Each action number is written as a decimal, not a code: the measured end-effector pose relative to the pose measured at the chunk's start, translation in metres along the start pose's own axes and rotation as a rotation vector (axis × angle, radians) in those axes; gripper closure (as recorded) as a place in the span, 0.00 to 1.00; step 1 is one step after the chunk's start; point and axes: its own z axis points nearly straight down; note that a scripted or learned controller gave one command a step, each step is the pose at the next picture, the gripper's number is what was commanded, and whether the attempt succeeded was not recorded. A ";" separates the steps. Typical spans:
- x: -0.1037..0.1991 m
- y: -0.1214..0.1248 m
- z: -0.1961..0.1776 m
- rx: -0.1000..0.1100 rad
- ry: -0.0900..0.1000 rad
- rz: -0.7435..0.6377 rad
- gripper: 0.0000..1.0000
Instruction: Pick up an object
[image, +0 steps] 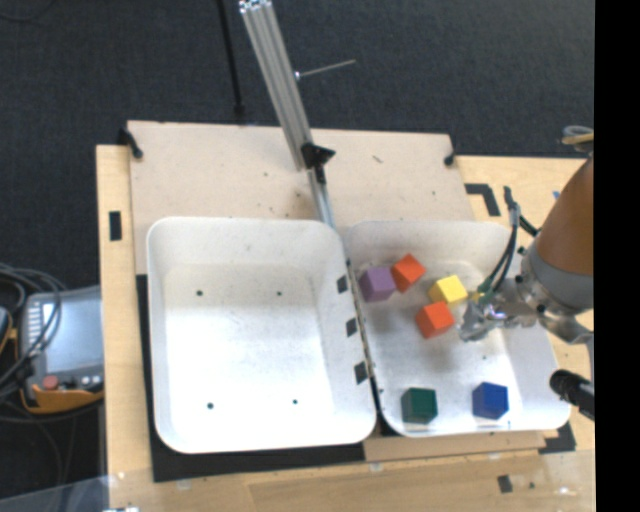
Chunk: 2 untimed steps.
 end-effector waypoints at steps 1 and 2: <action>0.051 0.016 0.008 0.003 0.001 -0.001 1.00; 0.106 0.038 -0.003 0.001 0.002 -0.003 1.00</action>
